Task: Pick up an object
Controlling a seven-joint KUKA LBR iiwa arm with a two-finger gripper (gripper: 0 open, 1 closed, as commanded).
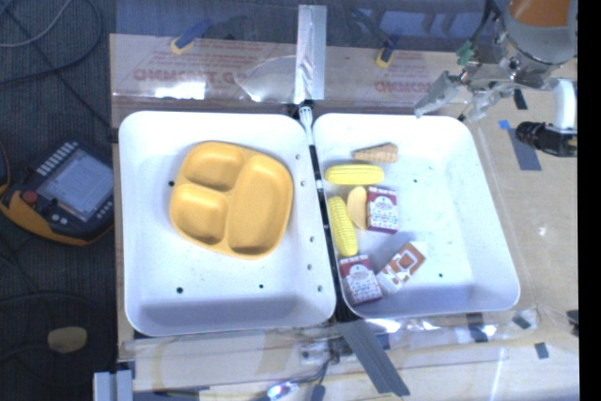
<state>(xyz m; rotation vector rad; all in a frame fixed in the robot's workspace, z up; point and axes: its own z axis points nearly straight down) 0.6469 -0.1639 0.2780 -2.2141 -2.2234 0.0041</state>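
target: corn cob (353,174), light, stiff, smooth | you'd grip it across its middle | gripper (449,99) fingers apart, holding nothing, above the right bin (488,230)

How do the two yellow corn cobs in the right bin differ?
Pose: the yellow corn cob nearer the bin's far side lies crosswise, while the yellow corn cob by the divider wall lies lengthwise along that wall.
Neighbours: the crosswise cob sits just below a tan cone-shaped piece; the lengthwise cob ends near a small red-and-white box.
Both are yellow, kernel-textured, similar in length, lying flat in the right white bin.
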